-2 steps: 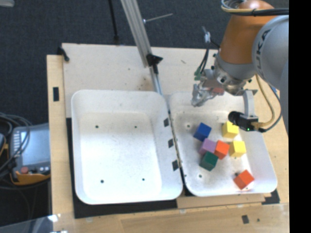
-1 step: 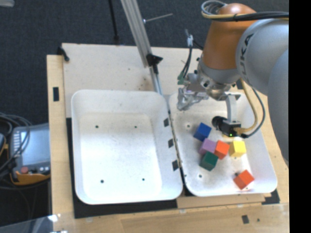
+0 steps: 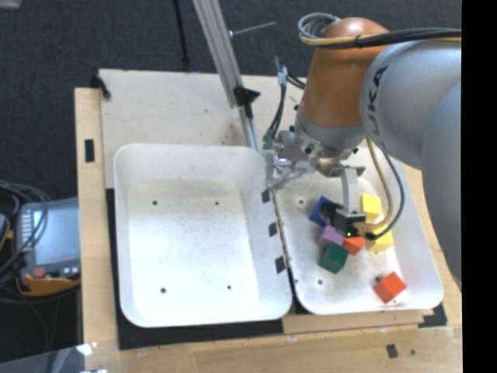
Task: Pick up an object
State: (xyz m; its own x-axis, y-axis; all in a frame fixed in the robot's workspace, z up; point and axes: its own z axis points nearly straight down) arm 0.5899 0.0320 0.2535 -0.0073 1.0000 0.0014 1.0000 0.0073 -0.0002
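Arm [image 3: 404, 92] enters from the right of the frame, orange band [image 3: 342, 68] at upper centre-right. Gripper [image 3: 281, 168] sits low over the upper end of the seam between the two bins, at the top-left corner of the right bin [image 3: 311, 290]. Can't tell whether it is open or closed at this angle, and nothing visibly held. Candidate objects are all in the right bin, below and to the right of the gripper and apart from it. A blue block [image 3: 319, 208] is nearest the gripper. A purple block [image 3: 332, 235] is just below it, touching or nearly touching a green block [image 3: 334, 257] further down. A small red-orange block [image 3: 354, 245] sits just right of the purple one. One yellow block [image 3: 371, 205] is at the cluster's upper right, and a second yellow block [image 3: 380, 242] is lower, beside the red-orange one. An orange block [image 3: 390, 287] lies alone near the bin's lower-right corner. Left bin [image 3: 194, 239] fills centre-left. An aluminium profile [image 3: 221, 45] slants from top centre down toward the gripper area. Both bins sit on a pale wooden bench [image 3: 155, 99].
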